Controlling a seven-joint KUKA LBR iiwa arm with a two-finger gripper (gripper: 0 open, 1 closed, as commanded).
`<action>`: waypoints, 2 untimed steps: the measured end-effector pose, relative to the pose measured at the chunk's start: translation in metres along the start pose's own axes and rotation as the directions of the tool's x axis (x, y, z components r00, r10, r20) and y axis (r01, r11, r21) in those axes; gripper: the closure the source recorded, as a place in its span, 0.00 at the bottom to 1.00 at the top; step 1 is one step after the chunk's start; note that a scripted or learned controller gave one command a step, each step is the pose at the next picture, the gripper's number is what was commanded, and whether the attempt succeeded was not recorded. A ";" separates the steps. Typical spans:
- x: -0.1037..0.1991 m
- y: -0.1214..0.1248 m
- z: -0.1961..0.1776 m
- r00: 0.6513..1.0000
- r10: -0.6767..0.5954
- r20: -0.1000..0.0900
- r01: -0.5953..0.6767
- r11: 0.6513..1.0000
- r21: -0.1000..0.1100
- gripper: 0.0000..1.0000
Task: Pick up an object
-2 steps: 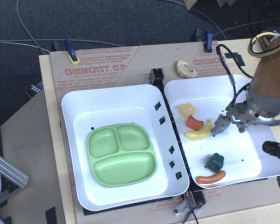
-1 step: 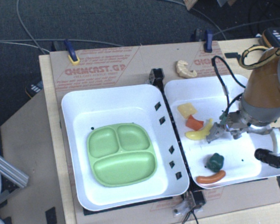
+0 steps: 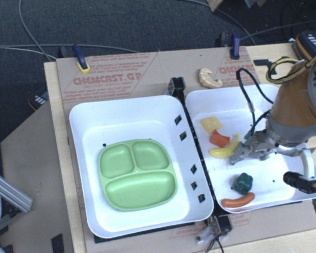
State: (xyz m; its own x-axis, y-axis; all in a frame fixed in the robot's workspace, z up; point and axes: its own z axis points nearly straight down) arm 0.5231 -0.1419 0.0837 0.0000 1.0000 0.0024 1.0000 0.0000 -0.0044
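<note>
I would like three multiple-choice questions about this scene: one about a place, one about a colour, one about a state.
1. Where does the green divided plate lie?
A. left bin
B. right bin
C. on the bench outside the bins

2. What colour is the sausage near the front of the right bin?
A. blue
B. orange-red
C. white

3. Where is the gripper now?
A. over the left bin
B. raised outside both bins
C. low in the right bin, beside the banana

Key: 1 A, the plate fills the left bin. 2 B, its colour shows plainly. 3 C, it is next to the banana.

Dark grey carpet (image 3: 134, 18) with cables (image 3: 27, 22) around brown bench (image 3: 117, 71)
</note>
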 end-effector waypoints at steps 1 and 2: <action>0.000 0.001 -0.012 1.000 0.001 0.000 -0.001 1.000 -0.004 1.00; 0.006 0.000 -0.074 1.000 -0.002 0.003 0.002 1.000 -0.010 1.00</action>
State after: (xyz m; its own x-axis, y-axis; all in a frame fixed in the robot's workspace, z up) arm 0.5238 -0.1358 0.1578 -0.0016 1.0000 -0.0010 1.0000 0.0016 0.0057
